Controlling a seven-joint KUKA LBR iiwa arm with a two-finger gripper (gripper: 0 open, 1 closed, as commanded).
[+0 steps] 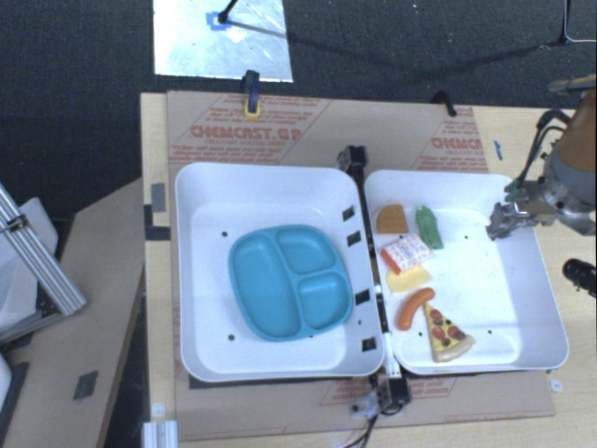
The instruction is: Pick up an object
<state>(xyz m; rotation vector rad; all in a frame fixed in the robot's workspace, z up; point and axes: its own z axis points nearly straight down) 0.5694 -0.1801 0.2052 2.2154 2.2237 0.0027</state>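
Bench (308, 119) of pale board printed with red lettering, bearing two shallow white bins side by side. Left bin (201, 194): holds one blue divided plate (289, 281) with three compartments, lying flat near the bin's middle and slightly turned. Right bin (532, 297): holds a cluster of toy food items, all gathered along its left side close to the divider between the bins. Listed from far edge to near edge — a brown bread slice (393, 219) at the top of the cluster; a green vegetable piece (428, 228) just beside it to the right, lying at a slant; a red-and-white wrapped packet (406, 252) below these; a yellow cheese wedge (410, 278) touching the packet's lower edge; an orange-red sausage (415, 308) lying diagonally just under the cheese; a pizza slice (447, 334) with red toppings nearest the front rim, its point toward the sausage. The rest of the right bin's floor is bare white. Arm: grey body with orange band, entering from the right edge of the view. Gripper (501, 224): dark, positioned over the far right portion of the right bin near its rim, well apart from the food cluster, with bare floor between it and the green vegetable piece. Nothing is seen between its tips; whether the jaws stand spread or pressed together cannot be told at this resolution. A yellow-and-black clamp (251, 94) sits on the bench's far edge — behind it lies a silvery sheet (221, 28) on dark carpet.
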